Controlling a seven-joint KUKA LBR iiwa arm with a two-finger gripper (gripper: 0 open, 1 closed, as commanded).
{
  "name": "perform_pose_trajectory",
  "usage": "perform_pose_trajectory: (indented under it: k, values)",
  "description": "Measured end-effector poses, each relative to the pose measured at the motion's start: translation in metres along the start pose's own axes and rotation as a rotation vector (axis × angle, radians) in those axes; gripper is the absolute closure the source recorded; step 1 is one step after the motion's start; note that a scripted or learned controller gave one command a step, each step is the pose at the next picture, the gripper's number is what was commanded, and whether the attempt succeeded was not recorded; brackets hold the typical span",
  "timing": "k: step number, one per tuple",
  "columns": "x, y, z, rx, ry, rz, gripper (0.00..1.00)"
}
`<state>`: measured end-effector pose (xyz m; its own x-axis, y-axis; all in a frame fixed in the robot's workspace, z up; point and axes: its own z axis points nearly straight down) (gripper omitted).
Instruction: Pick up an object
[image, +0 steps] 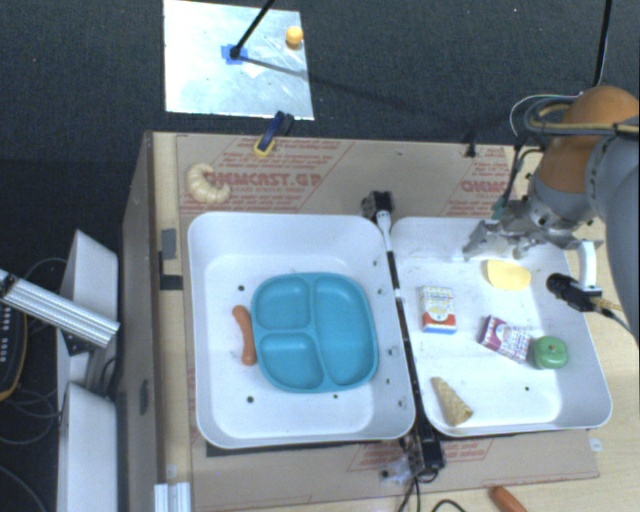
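— Biggest thing on the bench is the left bin (215, 300), with that blue divided plate (313, 331) in it and a little sausage (245, 334) lying just beside the plate's left edge.

— And the right bin (590, 400)?

— That's where the gripper (500, 232) hangs, near the far rim, just beside a flat yellow slice (508, 275), cheese perhaps. Its fingers look spread and nothing sits between them.

— So what would it take?

— The slice is closest, but I'd guess it's thin, floppy and hard to get under. The small carton (438, 308) mid-bin looks light and stiff; pinch its long sides. The purple packet (504, 338) may crumple. The green round piece (549, 352) touching it could roll, and the cone (451, 399) near the front tapers, so it may slip.
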<state>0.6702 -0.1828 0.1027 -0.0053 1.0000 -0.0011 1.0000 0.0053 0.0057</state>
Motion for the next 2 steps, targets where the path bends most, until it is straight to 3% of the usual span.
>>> perform_pose_trajectory:
  k: [1,2]
  values:
    - [-0.024,-0.018,0.018,0.003,-0.001,0.003,0.0]
    - [-0.016,-0.015,0.006,0.001,0.015,-0.005,1.0]
